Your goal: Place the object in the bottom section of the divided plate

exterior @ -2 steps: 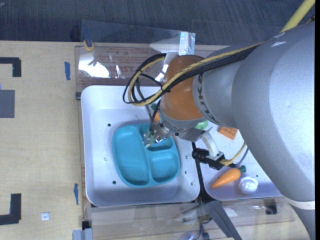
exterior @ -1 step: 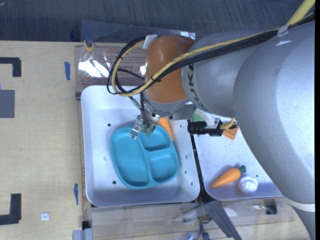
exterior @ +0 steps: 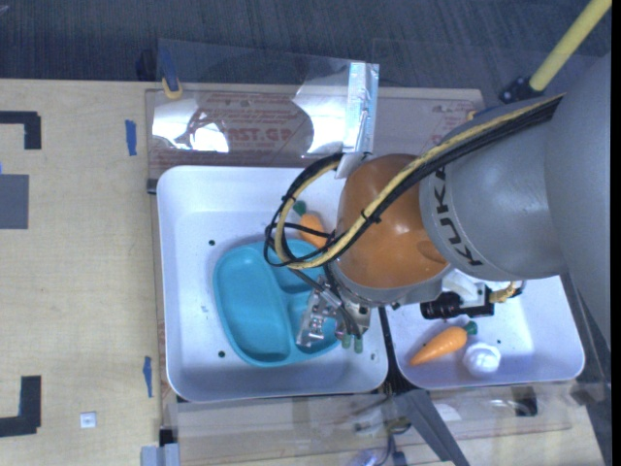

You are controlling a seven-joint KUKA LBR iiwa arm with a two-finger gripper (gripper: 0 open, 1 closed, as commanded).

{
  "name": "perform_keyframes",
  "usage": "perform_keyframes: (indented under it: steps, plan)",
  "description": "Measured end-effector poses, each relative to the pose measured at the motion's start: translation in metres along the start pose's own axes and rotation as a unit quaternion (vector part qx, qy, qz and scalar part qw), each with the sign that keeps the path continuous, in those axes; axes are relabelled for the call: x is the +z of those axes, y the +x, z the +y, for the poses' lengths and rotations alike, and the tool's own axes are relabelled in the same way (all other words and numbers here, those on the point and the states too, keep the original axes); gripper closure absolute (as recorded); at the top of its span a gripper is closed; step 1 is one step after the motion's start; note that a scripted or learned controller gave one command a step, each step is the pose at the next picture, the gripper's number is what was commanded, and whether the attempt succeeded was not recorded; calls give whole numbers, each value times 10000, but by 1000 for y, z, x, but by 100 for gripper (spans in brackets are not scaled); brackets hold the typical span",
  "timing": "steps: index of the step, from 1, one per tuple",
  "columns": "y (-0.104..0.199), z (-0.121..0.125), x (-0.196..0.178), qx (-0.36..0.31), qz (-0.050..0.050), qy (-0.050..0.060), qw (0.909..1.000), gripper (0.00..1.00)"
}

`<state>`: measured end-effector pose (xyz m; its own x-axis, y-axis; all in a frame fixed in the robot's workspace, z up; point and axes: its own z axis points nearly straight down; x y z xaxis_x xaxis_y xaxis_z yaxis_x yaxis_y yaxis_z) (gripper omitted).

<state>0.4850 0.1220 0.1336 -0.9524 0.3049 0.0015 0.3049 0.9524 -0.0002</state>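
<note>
closest to us looms the grey arm (exterior: 543, 183) with its orange band (exterior: 383, 226), reaching in from the right over the left white bin (exterior: 184, 260). its jaws hang above the right edge of the blue divided plate (exterior: 254, 304); we cannot tell whether they are spread or pressed together. one carrot (exterior: 310, 227) peeks out beside the arm, just above the plate. another carrot (exterior: 439, 345) lies in the right bin (exterior: 553, 348), beside a white object (exterior: 481, 359). we see both bins resting on the pale wooden worktop (exterior: 78, 289).
</note>
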Motion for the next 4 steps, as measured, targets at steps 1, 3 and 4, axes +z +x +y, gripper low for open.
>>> perform_keyframes:
  steps: [1,3,4]
  plan:
    - [29,72,-40,-1128,-29,-23,9936,100]
    - [-21,33,-14,-1022,6,-7,9948,100]
    - [-68,69,30,-758,-31,-39,9971,100]
